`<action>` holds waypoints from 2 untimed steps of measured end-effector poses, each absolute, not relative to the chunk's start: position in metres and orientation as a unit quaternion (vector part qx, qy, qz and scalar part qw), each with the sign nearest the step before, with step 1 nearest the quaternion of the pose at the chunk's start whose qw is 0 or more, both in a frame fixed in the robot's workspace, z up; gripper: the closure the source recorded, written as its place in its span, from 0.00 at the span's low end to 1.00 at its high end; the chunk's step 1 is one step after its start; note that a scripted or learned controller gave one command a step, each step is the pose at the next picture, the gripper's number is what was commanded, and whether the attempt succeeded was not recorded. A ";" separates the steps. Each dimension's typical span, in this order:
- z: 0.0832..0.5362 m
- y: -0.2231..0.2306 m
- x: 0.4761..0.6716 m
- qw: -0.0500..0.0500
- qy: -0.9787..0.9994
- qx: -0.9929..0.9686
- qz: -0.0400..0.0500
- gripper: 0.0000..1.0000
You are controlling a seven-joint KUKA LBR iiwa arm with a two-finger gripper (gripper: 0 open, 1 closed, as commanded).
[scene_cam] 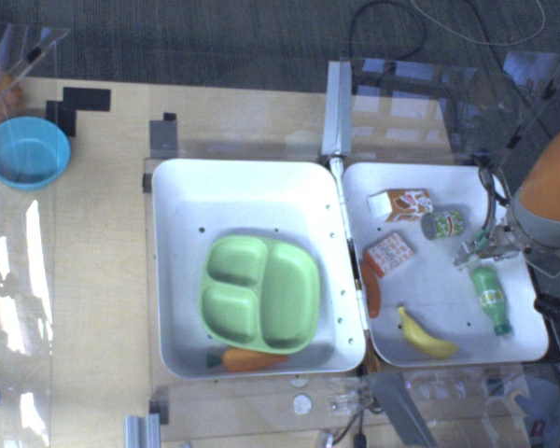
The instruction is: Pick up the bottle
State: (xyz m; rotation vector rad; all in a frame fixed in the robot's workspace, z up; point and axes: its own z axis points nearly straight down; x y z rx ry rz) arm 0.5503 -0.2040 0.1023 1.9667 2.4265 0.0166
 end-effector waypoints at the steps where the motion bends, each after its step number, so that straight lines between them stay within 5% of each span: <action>1: 0.090 -0.137 0.507 0.006 0.802 0.597 0.003 1.00; 2: 0.391 -0.165 0.581 0.006 0.776 0.631 0.003 1.00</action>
